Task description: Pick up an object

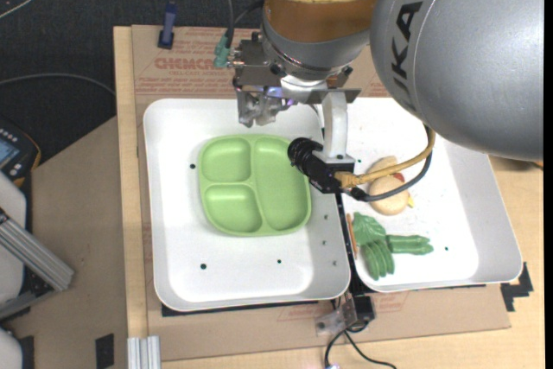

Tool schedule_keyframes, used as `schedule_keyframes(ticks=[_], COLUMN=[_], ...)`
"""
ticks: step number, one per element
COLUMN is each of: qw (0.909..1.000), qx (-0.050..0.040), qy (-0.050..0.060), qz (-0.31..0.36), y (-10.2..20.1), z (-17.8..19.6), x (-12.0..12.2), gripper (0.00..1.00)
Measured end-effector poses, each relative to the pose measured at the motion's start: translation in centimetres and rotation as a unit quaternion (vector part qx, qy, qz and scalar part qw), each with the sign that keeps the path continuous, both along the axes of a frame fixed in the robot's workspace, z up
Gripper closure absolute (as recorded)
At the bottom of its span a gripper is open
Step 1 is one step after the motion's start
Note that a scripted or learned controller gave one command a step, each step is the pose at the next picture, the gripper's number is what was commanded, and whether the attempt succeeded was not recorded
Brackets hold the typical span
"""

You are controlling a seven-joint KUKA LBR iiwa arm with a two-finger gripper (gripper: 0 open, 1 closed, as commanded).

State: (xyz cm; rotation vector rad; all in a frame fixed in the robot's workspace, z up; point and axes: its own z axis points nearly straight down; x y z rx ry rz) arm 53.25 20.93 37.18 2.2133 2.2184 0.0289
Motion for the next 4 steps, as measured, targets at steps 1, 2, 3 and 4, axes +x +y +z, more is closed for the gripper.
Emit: schedule_keyframes(ticks=[1, 2, 3, 4], qw=[1.0000, 0.9999, 1.0000, 0.9999], qx=[-0.0041, -0.0052, -0.0045, -0.0030], qy=[0.008, 0.016, 0.004, 0.014], qz=[-0.004, 0.001, -0.005, 0.002], y=[-4.0, 1.3, -5.1, 0.3], z=[-2.7, -16.9, -9.5, -12.7], x=[5.6, 7.8, 12.7, 5.4], gripper=[1.00, 1.00, 1.00, 1.00])
